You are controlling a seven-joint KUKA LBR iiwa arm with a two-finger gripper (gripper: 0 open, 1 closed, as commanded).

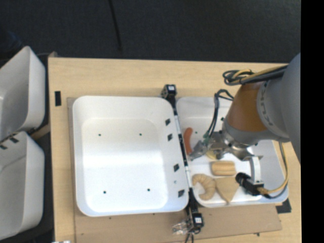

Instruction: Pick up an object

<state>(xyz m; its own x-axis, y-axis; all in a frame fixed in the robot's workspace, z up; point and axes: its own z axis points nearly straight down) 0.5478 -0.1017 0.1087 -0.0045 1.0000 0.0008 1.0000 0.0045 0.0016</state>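
Camera view: gripper (200, 150) sits low in the right bin (198, 104), towards its left side, w/ the arm (253, 110) coming in from the right over the bin's middle. Can't tell whether the gripper is spread or closed; nothing seen pinched in it.

Edges/room: the shared rim betw. the two bins runs just left of the gripper, so room on that side is tight. Bare white floor shows on the far side of the right bin, up to its far wall. Left bin (121, 101) has wide bare floor. Worktop (126, 75) shows as a pale wood strip around both bins.

Around: a tan roll (223, 168) lies just near-right of the gripper, long axis left-right. Nearer still, a curled croissant-like piece (204, 184) and a tan wedge (228, 189) lie side by side at the near wall, close together. Small black clips (170, 137) sit along the shared rim.

Task thing: orange stick (188, 138) in the right bin, hard by its left wall, just left of the gripper. Long axis runs near-far, approx. parallel to that wall.
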